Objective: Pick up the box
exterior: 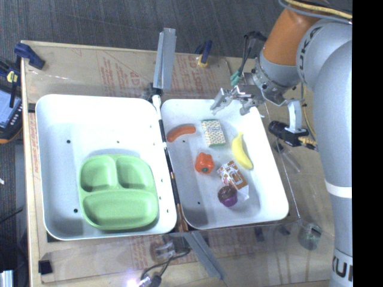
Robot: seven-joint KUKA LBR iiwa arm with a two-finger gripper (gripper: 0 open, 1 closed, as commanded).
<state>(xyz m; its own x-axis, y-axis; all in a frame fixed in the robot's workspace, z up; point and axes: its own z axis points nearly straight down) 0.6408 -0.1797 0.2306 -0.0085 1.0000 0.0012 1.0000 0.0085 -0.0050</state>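
arm: cut off right and bottom | black device: cut off left

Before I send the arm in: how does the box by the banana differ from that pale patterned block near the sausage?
The box is brown and white with red print; the patterned block is pale green and cream. The box lies below the banana, lower in the right bin; the block lies left of it, nearer the gripper. Both lie flat, untouched.

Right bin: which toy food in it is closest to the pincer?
The checkered box is closest, just below the pincer. The sausage, banana, pepper and plum lie farther off.
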